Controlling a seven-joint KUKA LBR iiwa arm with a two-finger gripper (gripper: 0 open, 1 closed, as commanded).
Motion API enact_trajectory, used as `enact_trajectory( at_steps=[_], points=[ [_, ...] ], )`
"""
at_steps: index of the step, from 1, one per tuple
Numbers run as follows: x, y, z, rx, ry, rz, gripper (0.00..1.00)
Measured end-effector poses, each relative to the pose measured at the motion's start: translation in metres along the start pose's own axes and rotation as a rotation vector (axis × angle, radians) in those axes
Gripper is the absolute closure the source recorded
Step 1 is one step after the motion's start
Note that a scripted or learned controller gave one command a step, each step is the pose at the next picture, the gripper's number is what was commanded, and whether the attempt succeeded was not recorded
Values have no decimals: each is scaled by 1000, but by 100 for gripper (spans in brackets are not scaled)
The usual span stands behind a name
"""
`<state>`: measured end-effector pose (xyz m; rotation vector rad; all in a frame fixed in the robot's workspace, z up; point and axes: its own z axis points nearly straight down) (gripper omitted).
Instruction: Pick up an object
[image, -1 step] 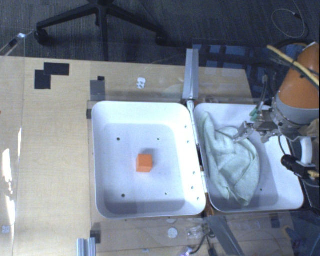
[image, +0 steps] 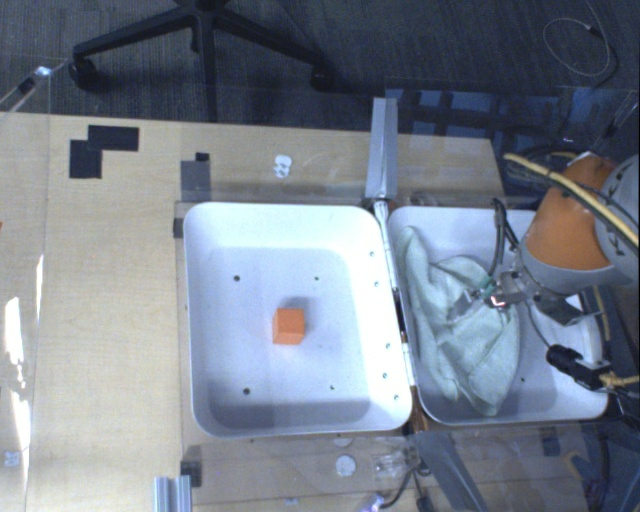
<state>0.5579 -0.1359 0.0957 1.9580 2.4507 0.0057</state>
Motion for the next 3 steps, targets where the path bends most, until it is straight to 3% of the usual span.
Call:
enact_trajectory(
  at_steps=[1,2,3],
  points=[
    [37,-45,-31,3,2,145,0],
    [37,-43,-41,1,1,144,100],
    [47,54,-145,1,-1,170,100]
  ],
)
